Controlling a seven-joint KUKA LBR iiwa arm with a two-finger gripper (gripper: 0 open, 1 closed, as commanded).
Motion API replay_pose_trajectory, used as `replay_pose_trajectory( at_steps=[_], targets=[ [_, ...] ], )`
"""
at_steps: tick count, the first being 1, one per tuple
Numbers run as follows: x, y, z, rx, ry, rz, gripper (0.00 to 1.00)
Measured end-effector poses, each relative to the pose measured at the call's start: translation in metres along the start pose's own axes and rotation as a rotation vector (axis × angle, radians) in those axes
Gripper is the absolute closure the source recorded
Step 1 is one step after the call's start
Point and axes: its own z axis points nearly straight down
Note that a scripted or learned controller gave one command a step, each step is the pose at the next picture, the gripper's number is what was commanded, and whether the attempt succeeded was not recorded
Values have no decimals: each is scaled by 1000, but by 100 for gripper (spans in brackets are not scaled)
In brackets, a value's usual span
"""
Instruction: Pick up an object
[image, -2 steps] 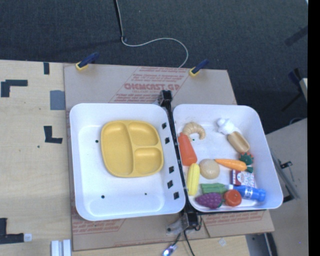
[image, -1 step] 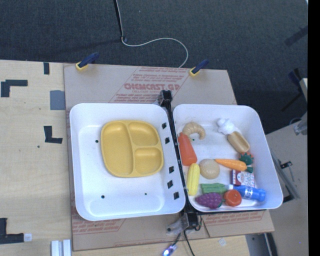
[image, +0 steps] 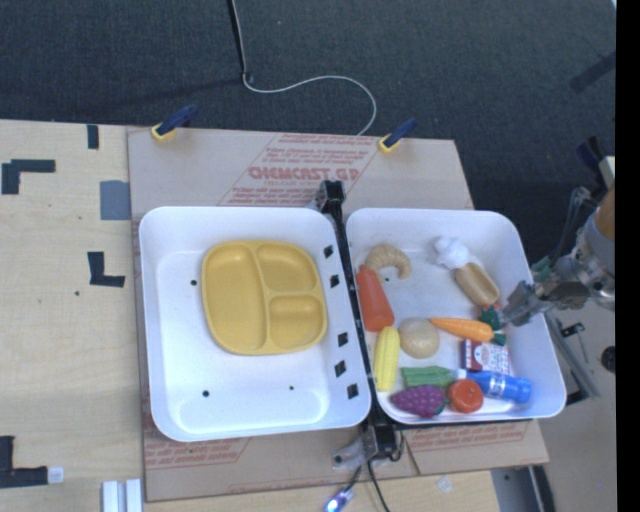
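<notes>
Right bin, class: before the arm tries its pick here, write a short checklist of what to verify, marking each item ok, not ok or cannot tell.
1. Objects available in the right bin: ok, toy foods fill it.
2. Gripper over that bin: ok, at its right edge.
3. Nearest target: ok, carrot lies just beside it.
4. Nothing held already: cannot tell.
5. Room around the carrot: not ok, a red carton and potato crowd it.

Both bins (image: 160, 250) were white. The left one held a yellow divided plate (image: 265, 296). The right one held an orange carrot (image: 462, 326), a yellow corn cob (image: 385, 358), purple grapes (image: 417, 401), a red sausage (image: 374, 299) and a blue-capped bottle (image: 503, 386). The board (image: 300, 170) beneath was brown with red lettering.
</notes>
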Motion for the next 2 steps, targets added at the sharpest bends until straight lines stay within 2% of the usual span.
replay_pose_trajectory(
  at_steps=[1, 2],
  targets=[
    [65, 8, -132, -27, -7, -7, 100],
    [19, 27, -286, -34, -14, 4, 100]
  ],
)
